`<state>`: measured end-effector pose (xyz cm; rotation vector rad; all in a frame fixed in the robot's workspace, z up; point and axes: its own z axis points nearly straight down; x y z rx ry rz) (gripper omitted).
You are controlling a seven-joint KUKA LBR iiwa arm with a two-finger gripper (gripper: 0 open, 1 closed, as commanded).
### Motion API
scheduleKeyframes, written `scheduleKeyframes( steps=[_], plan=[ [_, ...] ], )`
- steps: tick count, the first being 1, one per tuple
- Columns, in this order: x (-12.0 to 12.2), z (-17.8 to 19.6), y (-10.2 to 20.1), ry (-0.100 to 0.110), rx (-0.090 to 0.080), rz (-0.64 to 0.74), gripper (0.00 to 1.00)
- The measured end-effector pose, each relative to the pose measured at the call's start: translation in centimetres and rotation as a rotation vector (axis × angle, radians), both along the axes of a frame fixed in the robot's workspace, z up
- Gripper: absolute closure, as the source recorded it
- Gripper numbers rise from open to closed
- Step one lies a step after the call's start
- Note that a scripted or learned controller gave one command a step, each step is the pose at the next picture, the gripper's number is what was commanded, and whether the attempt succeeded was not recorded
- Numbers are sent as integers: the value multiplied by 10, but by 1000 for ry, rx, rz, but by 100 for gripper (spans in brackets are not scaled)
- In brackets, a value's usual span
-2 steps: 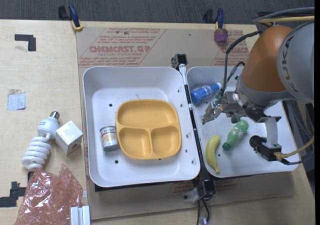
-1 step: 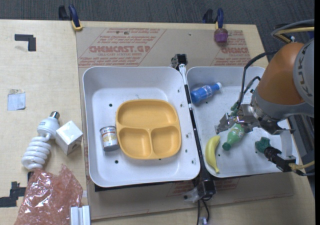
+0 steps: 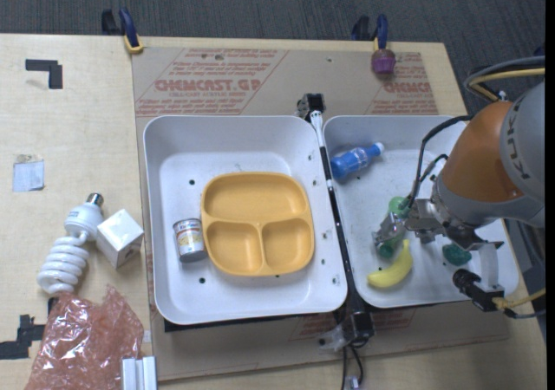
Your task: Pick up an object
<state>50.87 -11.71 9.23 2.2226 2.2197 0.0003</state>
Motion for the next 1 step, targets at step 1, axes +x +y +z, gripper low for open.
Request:
scheduleKeyframes(
  steps=[1],
  plan=[
    [1,10,0,-1,-1,0,100]
  ],
)
